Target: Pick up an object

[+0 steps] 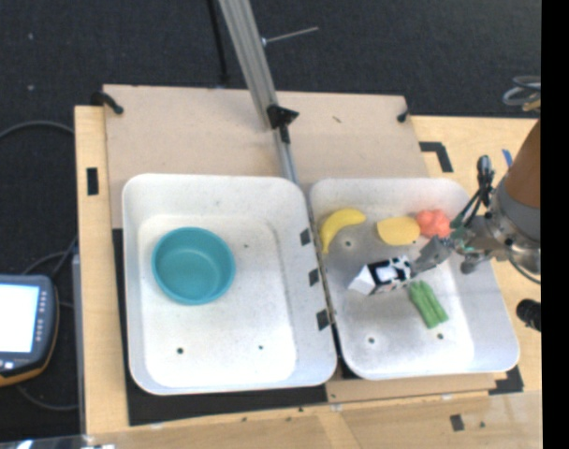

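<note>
The right bin [472,344] holds several small objects. A yellow banana-shaped piece [341,224] lies at its upper left, and a yellow oval piece [397,230] sits beside it. A salmon-red lump [433,222] rests further right. A black-and-white object [386,275] lies near the middle, with a green block [428,304] just below and to its right. My gripper [445,248] hangs over the right part of this bin. It is between the red lump and the green block, close to the right end of the black-and-white object. I see nothing held in it.
A teal bowl [194,265] sits in the left bin [266,344]. A slanted metal pole [252,50] rises from the back between the bins. A screen device [18,325] lies off the bench at the left.
</note>
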Robot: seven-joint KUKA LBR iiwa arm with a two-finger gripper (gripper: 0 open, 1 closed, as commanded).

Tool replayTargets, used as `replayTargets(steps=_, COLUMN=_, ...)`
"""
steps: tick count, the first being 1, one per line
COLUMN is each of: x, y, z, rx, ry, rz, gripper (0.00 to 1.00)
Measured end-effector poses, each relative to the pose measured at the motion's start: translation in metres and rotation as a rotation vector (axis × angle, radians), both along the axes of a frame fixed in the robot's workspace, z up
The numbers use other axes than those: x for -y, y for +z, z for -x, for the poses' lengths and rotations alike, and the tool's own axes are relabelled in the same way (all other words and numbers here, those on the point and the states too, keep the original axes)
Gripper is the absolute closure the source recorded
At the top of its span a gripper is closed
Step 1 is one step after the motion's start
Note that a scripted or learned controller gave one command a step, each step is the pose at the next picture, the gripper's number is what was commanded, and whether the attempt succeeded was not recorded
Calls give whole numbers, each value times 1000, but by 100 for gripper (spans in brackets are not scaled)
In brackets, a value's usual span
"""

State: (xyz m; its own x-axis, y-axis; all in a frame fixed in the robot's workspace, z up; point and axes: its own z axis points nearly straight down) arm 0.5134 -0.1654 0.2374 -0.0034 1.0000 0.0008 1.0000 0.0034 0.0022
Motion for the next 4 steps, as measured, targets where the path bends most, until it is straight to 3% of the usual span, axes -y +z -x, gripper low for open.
replayTargets(steps=1, x=0, y=0, z=0, rx=1, ry=-2, rz=0, gripper=0)
replayTargets(steps=3, x=10, y=-90, z=11, rx=-6, ry=-5, rz=2, gripper=0)
replayTargets(steps=4, x=12, y=-134, z=9, rx=5, ry=-5, rz=5, gripper=0)
